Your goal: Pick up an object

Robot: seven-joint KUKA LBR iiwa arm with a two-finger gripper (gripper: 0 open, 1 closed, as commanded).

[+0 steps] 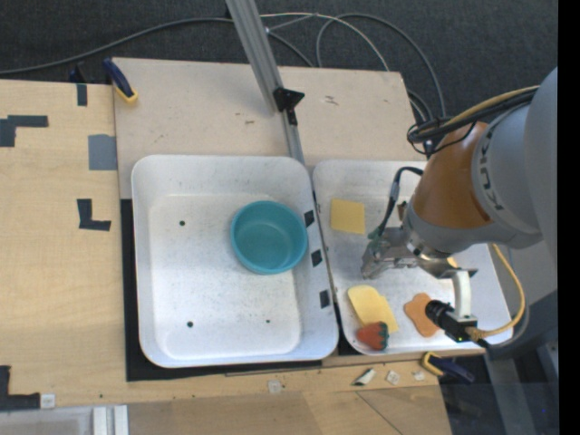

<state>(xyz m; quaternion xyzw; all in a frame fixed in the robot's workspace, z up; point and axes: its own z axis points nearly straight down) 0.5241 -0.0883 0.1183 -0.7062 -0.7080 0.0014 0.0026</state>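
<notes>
Left bin (163, 243): a teal bowl (268, 236) at centre. Right bin (337, 297): yellow square (348, 216) above, yellow wedge (372, 304), strawberry (372, 336) and orange piece (420, 314) below. The gripper (382, 259) hangs low between them, poised to pick; whether its jaws stand apart cannot be told.

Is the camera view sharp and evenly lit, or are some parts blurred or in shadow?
Camera view: light is soft and even, no strong glare on the white bins; the blue bowl is fairly sharp; the arm casts a dim shadow on the right bin; the tool looks slightly soft, its details hard to read.
</notes>
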